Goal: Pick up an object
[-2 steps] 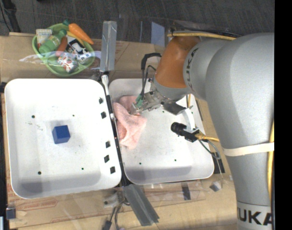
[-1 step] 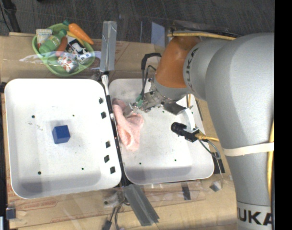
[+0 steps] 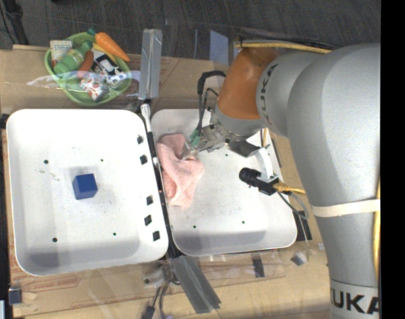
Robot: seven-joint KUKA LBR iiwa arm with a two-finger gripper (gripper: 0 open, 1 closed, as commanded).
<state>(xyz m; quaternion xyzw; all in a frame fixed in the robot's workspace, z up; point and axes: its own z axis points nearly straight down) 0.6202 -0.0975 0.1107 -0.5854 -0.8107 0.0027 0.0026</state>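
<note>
Bench: two white bins side by side | left bin (image 3: 30, 178): blue cube (image 3: 85, 185) near centre | right bin (image 3: 282, 234): pink cloth (image 3: 179, 168) along left wall | gripper (image 3: 191, 149) low over cloth's upper edge, grip state cannot tell | green bowl (image 3: 73, 95) of toys beyond left bin's far edge

A pink cloth (image 3: 178, 168) lies crumpled at about 9 o'clock in the right bin (image 3: 236, 234), against its left wall, its upper end bunched and its lower end trailing toward 6 o'clock. A small blue cube (image 3: 85, 185) sits flat near the middle of the left bin (image 3: 30, 244), well apart from the cloth.
</note>
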